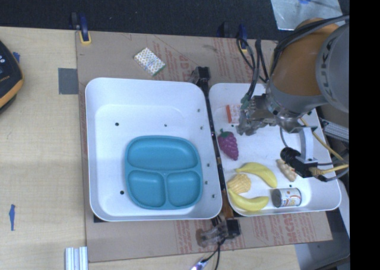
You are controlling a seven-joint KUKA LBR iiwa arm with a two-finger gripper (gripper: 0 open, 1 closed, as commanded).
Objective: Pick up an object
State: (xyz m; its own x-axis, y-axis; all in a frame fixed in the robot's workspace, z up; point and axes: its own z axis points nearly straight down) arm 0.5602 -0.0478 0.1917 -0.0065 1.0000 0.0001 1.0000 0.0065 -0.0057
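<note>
Blue tray (163,171) in left bin (95,144); grapes (228,145), bananas (257,172) in right bin (222,94)

The tool (248,121) hangs over the right bin (267,92), seemingly above the purple grapes (228,145).

The surface (35,144) is light wood, overlaid by a brown cardboard sheet (119,61). Two white bins lie side by side on the sheet: the left bin (95,144) and the right bin (323,203). A small patterned packet (149,60) lies on the sheet behind the left bin.
</note>
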